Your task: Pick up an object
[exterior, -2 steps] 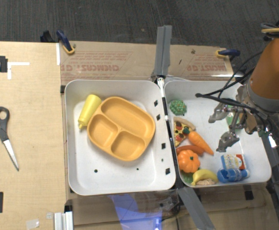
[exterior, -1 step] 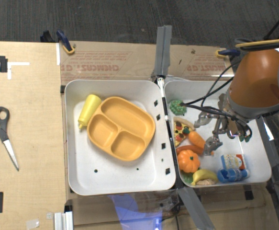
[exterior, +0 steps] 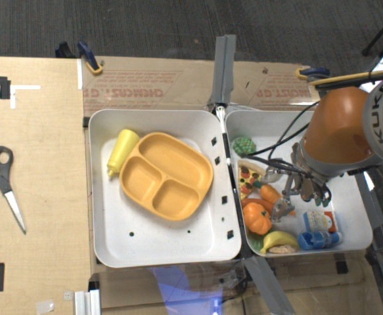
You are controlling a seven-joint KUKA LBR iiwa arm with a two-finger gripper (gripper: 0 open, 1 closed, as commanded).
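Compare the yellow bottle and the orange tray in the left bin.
The bottle is pale yellow; the tray is orange-yellow. The bottle is a small, narrow cylinder lying on its side; the tray is wide, flat and split into three compartments. The bottle rests against the tray's upper left edge. Both lie in the left bin.

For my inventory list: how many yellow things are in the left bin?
2. A yellow bottle lies by the left bin's upper left wall. A yellow divided plate sits beside it at the centre, touching it. Something small might hide under the plate.
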